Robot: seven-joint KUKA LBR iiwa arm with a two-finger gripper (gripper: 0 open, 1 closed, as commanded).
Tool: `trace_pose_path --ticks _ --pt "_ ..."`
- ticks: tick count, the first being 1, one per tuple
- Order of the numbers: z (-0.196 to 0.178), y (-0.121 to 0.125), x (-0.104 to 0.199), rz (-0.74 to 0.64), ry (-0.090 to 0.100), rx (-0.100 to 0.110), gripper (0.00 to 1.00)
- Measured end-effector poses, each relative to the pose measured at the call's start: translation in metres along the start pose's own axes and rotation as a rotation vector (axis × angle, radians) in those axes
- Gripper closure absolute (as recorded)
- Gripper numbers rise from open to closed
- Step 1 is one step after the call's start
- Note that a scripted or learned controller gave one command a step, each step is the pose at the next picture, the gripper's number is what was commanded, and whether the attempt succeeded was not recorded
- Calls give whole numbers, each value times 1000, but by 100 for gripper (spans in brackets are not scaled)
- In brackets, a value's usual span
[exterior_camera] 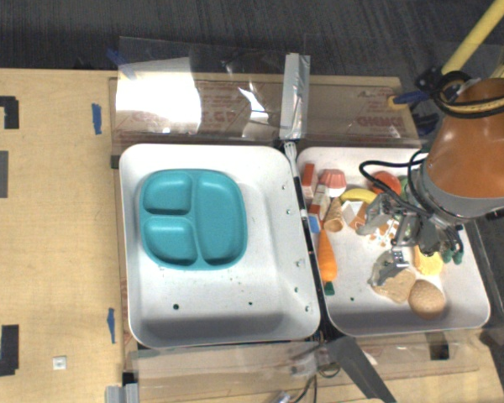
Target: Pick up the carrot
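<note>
The carrot (327,257) is orange with a small green tip. It lies lengthwise along the left wall of the right bin (466,313), pointing toward the front. My gripper (393,254) hangs over the middle of that bin, about a hand's width to the right of the carrot and apart from it. It hovers just above a tan bread-like piece (395,289). The arm's orange band (479,141) covers the bin's far right corner.
Around the gripper lie a round tan roll (427,297), a yellow piece (429,264), a banana (359,196), a red item (387,181) and a small bottle (319,196). A teal divided plate (193,217) sits in the left bin (235,309).
</note>
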State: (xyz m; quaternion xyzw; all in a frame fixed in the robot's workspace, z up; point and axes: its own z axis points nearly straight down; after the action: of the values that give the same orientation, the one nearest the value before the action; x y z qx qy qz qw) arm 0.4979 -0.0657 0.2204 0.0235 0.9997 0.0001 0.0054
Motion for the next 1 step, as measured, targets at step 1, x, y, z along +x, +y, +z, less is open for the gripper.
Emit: trace_pose_path --ticks 1 --pt "37 2 -79 182 5 1 0"
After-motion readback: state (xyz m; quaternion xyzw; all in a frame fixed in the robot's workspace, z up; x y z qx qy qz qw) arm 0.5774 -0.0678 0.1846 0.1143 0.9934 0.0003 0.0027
